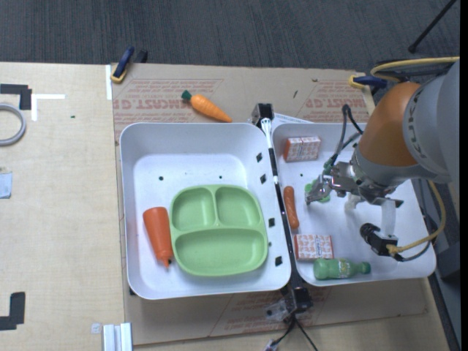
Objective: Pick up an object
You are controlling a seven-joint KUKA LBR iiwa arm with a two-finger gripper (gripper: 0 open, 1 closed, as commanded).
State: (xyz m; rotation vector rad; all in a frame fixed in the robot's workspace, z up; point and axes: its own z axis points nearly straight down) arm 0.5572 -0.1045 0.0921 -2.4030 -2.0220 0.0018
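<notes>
Nearest lies a green bottle (341, 269) by the right bin's (409, 269) front wall, below the gripper (319, 191). Whether the gripper grips anything I cannot tell. Left of it lies a sausage (291, 208); above it, a carton (302, 148).

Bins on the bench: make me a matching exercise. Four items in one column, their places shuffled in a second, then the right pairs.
Items
1. green divided plate
2. green bottle
3. small carrot
4. sausage

Places
A. on the cardboard behind the left bin
B. near front edge of the right bin
C. middle of the left bin
D. right bin, along its left wall

Pairs: 1-C, 2-B, 3-A, 4-D
</notes>
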